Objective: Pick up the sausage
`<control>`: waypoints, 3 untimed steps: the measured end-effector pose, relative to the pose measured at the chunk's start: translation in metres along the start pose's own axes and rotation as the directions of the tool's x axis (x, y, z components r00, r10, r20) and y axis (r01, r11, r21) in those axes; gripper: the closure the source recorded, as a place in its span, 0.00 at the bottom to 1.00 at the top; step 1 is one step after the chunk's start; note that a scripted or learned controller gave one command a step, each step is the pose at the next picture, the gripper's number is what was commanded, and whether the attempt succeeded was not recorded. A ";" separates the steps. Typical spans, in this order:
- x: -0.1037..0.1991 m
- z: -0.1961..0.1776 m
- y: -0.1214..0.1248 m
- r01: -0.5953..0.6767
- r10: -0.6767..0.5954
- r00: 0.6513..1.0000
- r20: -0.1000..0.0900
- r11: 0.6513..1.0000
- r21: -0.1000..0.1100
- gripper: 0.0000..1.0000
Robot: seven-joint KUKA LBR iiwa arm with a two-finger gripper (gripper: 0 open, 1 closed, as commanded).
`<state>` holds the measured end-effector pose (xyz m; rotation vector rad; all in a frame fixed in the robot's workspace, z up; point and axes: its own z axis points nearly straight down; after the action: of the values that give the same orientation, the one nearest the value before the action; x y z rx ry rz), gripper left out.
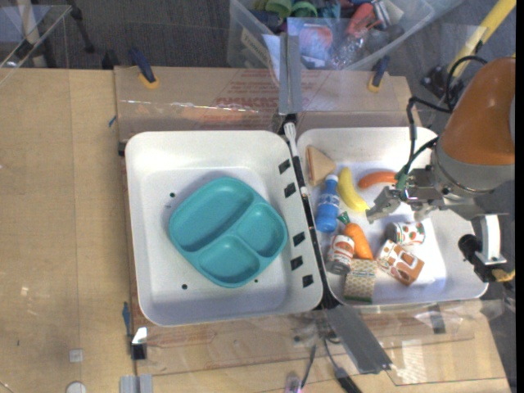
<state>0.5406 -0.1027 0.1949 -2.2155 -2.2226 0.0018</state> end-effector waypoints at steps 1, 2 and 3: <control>-0.044 0.068 0.060 -0.052 0.052 0.999 0.001 0.999 -0.002 0.00; -0.041 0.104 0.130 0.091 -0.091 0.996 0.006 0.996 -0.011 0.00; -0.041 0.093 0.131 0.094 -0.094 0.996 0.010 0.995 -0.016 1.00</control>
<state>0.6715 -0.1435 0.1016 -2.1212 -2.3382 -0.0065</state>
